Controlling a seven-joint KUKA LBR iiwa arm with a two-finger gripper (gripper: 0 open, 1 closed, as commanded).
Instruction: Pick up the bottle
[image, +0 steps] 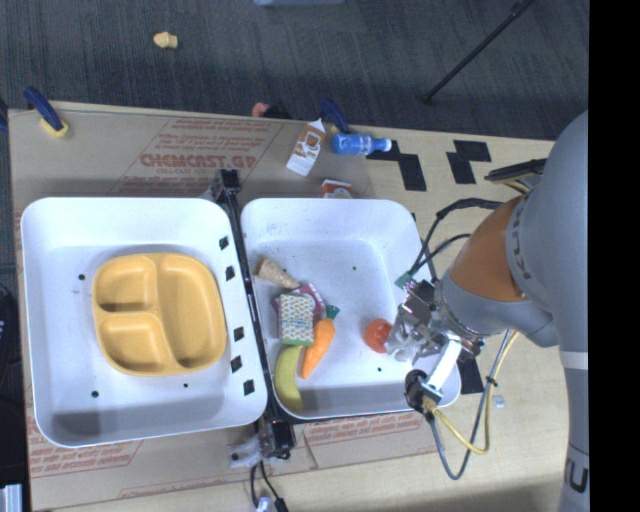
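Bottle: small blue plastic bottle (352, 145) lies on its side on the brown cardboard sheet (180, 150), outside and behind the right white bin (330, 215).
Gripper: metal two-finger gripper (408, 338) sits low at the right bin's right side, just beside a red round tomato-like item (377, 335); jaw state cannot be determined.
Right bin contents: orange carrot (318, 347), yellow banana (287, 378), checkered packet (296, 317).
Left bin (50, 330): yellow 3-compartment tray (160, 312).
Writing: red "CHEMCAST" print on cardboard.
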